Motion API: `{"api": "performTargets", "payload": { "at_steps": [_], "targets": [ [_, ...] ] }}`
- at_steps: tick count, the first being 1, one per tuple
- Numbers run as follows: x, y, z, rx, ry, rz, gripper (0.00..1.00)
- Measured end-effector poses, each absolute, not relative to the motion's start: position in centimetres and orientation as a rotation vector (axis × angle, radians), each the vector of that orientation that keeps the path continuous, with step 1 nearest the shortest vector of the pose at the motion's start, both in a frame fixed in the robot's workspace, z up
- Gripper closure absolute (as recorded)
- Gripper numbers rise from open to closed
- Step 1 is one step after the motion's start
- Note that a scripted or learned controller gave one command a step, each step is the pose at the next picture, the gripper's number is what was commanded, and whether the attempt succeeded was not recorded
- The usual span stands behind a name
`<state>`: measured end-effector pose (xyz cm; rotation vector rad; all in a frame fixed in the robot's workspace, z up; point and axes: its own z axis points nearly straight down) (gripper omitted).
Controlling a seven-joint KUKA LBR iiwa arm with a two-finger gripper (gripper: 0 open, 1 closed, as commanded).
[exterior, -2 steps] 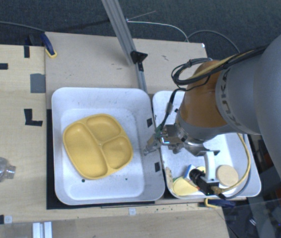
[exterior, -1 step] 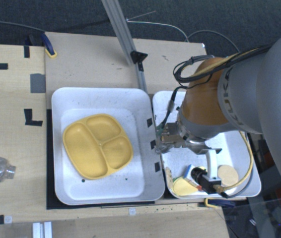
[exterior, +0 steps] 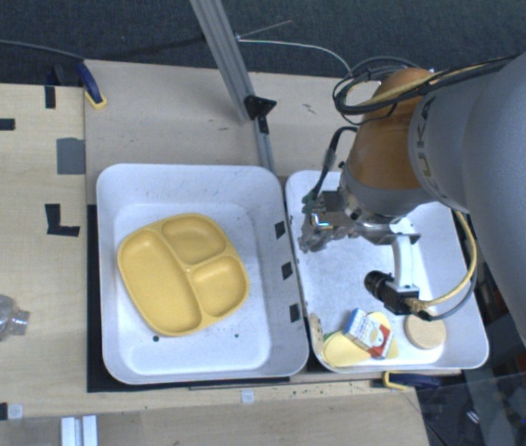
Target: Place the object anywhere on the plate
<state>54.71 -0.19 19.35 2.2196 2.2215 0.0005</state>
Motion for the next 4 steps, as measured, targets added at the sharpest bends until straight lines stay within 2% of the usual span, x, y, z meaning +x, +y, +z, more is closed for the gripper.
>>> {"api": "performTargets", "payload": {
  "at_steps": [1, 2, 3, 4],
  "targets": [
    [55.1, -2.2, 19.0, 2.223, 2.219, -0.005, 1.00],
    [61.8, -5.9, 18.8, 2.220, 2.219, 0.000, 1.00],
    [61.6, -5.8, 18.8, 2.220, 2.222, -0.004, 0.00],
    [65.2, 0.8, 18.8, 2.213, 2.231, 0.003, 0.00]
  ]
}}
